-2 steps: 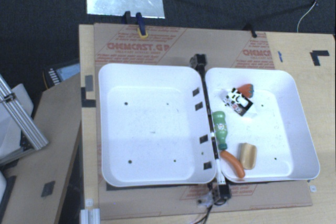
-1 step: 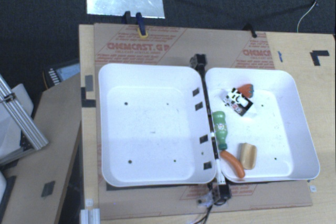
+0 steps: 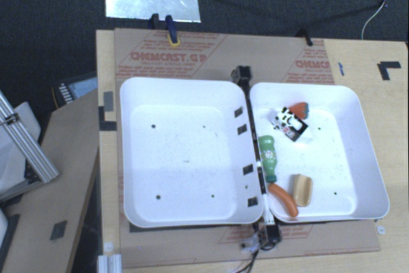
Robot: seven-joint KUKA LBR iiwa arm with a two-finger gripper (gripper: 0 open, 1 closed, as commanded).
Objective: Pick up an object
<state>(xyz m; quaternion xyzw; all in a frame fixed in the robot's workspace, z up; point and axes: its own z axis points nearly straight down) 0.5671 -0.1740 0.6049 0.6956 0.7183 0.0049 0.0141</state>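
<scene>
Toys crowd the right bin's [image 3: 358, 137] inner edge: green bottle [image 3: 268, 158], orange sausage [image 3: 284, 199], bread roll [image 3: 302, 190]. Easy reach. End effector state: cannot tell.

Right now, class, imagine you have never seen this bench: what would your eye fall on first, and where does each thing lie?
The small bright things clustered in the right bin stand out: a green bottle and an orange carrot along its left wall, with a tan bread-like piece beside the carrot. Farther back lie a black-and-white toy and an orange-red piece. Next to it, the left bin is plain white.
</scene>
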